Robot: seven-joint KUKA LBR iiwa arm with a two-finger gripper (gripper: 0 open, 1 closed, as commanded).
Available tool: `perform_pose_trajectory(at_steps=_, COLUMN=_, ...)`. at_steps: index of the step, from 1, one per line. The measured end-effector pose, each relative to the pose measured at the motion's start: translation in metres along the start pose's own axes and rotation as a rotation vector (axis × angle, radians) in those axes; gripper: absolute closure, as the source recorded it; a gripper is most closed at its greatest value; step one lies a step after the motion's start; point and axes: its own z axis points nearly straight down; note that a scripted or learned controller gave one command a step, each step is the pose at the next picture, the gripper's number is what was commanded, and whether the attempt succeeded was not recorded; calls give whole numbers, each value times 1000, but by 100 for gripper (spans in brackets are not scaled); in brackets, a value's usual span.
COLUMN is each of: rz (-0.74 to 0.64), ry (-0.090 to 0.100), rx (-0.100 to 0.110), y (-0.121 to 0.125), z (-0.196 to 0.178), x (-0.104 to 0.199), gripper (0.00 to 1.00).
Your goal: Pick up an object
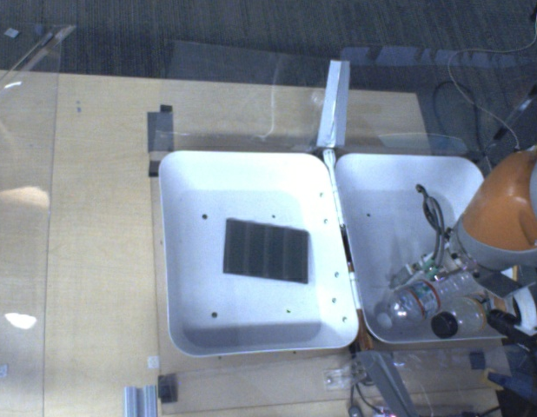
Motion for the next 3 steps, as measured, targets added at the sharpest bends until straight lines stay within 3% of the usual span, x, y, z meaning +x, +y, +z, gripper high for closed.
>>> perform_pose_trajectory(at_steps=1, rz=-3, ry=-6, rx=-10, y=4, z=-12, x=-1, gripper=100)
perform_pose_trajectory(at_steps=2, rz=-75, ry=-3, rx=5, y=36, z=0, x=1, gripper=100)
perform_pose_trajectory(at_steps=3, rz=-75, ry=-3, rx=4, y=37, z=1, x=1, gripper=0)
